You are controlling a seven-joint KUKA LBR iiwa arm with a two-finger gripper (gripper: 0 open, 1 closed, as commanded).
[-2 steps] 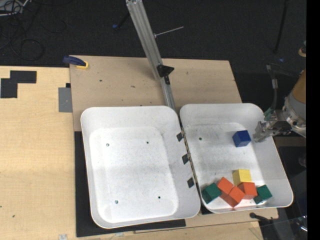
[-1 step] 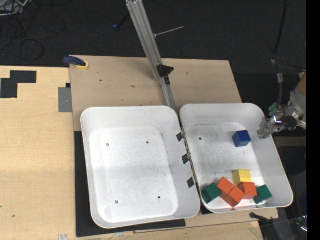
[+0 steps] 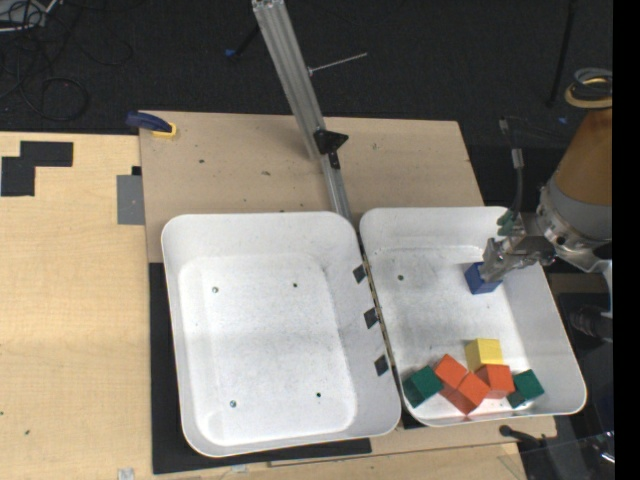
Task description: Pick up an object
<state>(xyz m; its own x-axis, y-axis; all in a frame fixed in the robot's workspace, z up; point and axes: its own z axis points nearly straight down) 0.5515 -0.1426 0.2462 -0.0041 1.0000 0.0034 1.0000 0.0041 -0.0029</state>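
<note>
1. Pincer (image 3: 497,259) sits low over the right bin (image 3: 440,230), right on top of a blue block (image 3: 482,281) that lies by itself near the bin's far right side.
2. Blue block looks like the target; it is touching or just under the metal tips, but I cannot tell whether they are spread or closed, or whether the block is truly between them.
3. To do this step well, I judge the tips should straddle the block squarely, one on each flat face, and go down far enough to catch its middle, not its top edge.
4. Lift should come straight up, slowly, since the bin wall is close on the right.
5. Other blocks, orange (image 3: 462,385), yellow (image 3: 488,351) and green (image 3: 422,383), huddle at the near edge of the same bin, well apart from the action.
6. Left bin (image 3: 200,248) sits beside it on the desk (image 3: 240,163).
7. Hard to read: the block's upper part is covered by the tool, and the arm is cut off at the right.
</note>
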